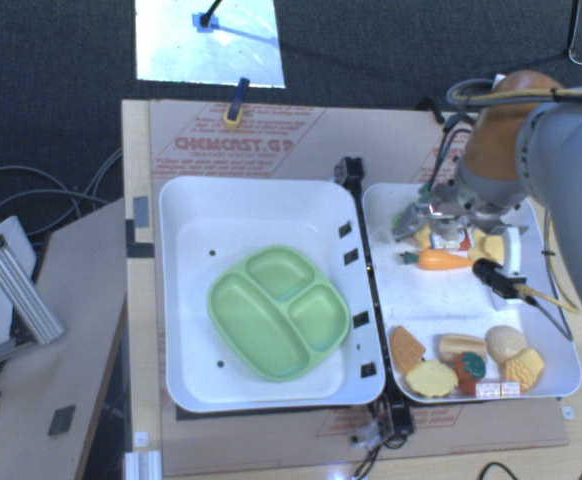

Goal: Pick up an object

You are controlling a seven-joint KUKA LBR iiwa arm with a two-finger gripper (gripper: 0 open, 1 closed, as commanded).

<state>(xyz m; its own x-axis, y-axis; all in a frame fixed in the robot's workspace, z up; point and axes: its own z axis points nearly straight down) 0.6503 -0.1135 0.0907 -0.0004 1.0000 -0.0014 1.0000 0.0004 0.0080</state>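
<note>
My gripper hangs low over the far part of the right bin, on the grey arm reaching in from the right. An orange toy carrot lies just in front of it. Yellow toy pieces sit under and beside the gripper, partly hidden by it. I see nothing held.
Several toy foods are piled at the right bin's near edge: a tan cracker, a yellow slice, a bread roll, a pale egg, a corn piece. A green divided plate lies in the left bin.
</note>
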